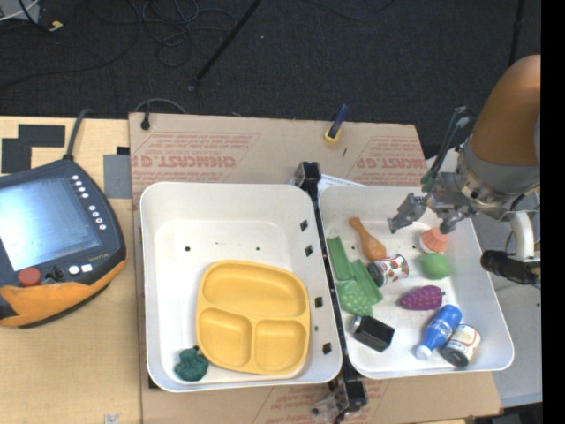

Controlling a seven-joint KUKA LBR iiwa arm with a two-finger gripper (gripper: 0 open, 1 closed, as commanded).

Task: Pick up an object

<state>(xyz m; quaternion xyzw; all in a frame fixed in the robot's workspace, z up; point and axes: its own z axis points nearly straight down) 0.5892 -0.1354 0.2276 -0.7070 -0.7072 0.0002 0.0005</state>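
Two white bins on the surface. Left bin (pixel 168 237): one yellow three-compartment plastic tray (pixel 253 316), one dark green lump (pixel 190 365) at its lower-left corner. Right bin (pixel 494 343): about ten small items, among them one purple grape bunch (pixel 421 298) and one blue bottle (pixel 439 329). End effector (pixel 430 215) over the bin's upper part, fingers spread, grasping nothing.

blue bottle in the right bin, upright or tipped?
Tipped. The blue bottle lies on its side on the right bin floor, white cap toward the front edge, beside a small can.
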